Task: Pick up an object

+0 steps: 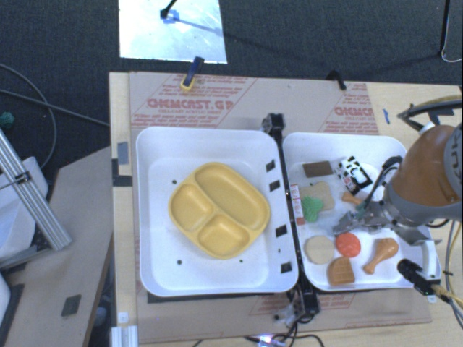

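Toy food pieces lie scattered in the right white bin [289, 194]: a red tomato-like ball [348, 245] near the middle, a tan drumstick [380, 254] just to its right, a brown bread-like piece [341, 271] below the ball, a pale round disc [318, 249] to its left, a green leafy piece [312, 208] resting on a beige slab [320, 192], a dark brown rectangle [317, 169] near the far wall, and a black-and-white item [354, 172] beside it. The arm [430, 176], grey with an orange band, reaches in from the right, and its claw [352, 223] sits low over the bin just above the red ball, close to it; whether the claw is released or clenched cannot be told, since the wrist hides much of it. Nothing is visibly between its tips. The left white bin [155, 194] holds a yellow divided plate [219, 209] with three compartments, lying flat near its centre. Both bins rest on a cardboard sheet [239, 100] on the table [119, 107].
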`<state>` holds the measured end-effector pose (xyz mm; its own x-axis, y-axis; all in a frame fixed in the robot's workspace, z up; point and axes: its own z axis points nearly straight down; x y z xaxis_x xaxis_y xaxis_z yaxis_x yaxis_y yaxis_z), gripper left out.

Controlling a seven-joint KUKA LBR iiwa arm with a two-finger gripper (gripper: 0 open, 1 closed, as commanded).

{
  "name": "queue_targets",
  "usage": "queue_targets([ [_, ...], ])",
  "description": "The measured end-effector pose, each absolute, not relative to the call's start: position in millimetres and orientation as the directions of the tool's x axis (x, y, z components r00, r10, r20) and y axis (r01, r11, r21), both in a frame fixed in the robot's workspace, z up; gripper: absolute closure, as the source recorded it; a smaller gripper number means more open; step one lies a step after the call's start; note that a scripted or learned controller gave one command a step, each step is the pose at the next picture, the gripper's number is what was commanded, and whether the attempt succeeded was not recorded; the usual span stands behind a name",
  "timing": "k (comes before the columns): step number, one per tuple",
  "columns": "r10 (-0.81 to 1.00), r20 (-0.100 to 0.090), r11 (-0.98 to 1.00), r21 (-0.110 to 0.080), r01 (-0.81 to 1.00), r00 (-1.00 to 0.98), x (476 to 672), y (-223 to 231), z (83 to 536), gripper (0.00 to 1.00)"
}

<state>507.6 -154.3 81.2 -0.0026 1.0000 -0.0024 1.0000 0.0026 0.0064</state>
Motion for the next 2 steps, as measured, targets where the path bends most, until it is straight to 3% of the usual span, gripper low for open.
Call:
queue_targets([
  [1, 1.0, -0.002, -0.002, 0.002, 1.0, 0.002, 486.5, -200.7, 85.3, 0.0],
  [2, 1.0, -0.006, -0.001, 0.009, 1.0, 0.001, 489.0, -200.4, 97.1, 1.0],
])
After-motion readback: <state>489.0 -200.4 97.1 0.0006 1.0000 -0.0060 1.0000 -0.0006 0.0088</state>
